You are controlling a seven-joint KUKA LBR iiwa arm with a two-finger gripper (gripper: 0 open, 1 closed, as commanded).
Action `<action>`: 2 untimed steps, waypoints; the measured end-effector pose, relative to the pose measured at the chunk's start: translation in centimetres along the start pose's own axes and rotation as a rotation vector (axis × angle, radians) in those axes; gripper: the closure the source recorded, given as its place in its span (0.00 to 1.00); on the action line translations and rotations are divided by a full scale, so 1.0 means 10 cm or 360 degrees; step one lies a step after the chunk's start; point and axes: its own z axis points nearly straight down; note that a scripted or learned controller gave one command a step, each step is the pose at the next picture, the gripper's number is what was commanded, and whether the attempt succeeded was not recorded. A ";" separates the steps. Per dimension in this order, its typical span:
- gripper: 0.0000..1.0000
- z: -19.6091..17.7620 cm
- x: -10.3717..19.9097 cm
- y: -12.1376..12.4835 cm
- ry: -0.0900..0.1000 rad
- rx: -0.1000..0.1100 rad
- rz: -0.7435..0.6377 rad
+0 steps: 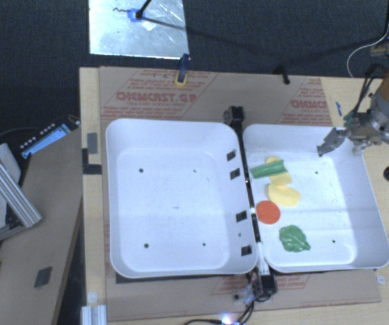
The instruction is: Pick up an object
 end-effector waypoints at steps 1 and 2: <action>0.00 -0.75 0.66 -0.02 0.0002 -0.0011 -0.0012; 0.00 -1.30 1.29 0.01 0.0004 -0.0011 -0.0013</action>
